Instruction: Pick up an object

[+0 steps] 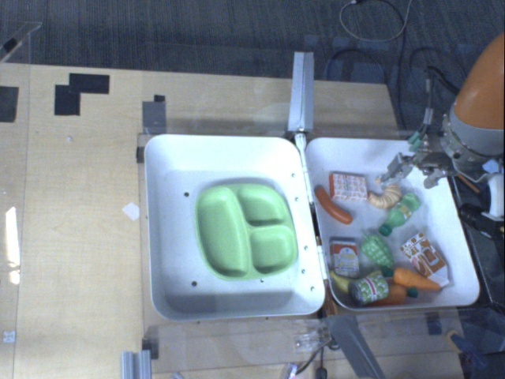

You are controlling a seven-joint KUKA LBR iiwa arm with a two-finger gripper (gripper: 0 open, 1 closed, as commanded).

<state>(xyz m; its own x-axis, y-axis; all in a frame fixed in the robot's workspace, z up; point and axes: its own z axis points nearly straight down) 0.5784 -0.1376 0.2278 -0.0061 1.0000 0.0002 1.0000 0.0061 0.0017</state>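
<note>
The gripper (412,164) is hanging over the upper right part of the right bin (467,247), its thin metal fingers (394,168) spreading apart and gripping nothing; the nearest one is reaching down toward a curved, ridged croissant (386,197) without clearly touching it. Above the wrist the arm's smooth orange band (483,89) is catching the light. The right bin, shallow white plastic with rounded corners, is holding a jumble of toy food: a glossy red sausage (332,204) is lying on a slant near the left wall, a small printed carton (349,186) is sitting just beside the croissant, and a green bottle (399,214) is lying tilted below it. Lower down, a knobbly green piece (377,250), a patterned box (424,257), an orange carrot (416,279) and a round can (368,289) are crowding the near edge. The left bin (170,212) is carrying a soft green tray (246,229) moulded into three rounded compartments.
</note>
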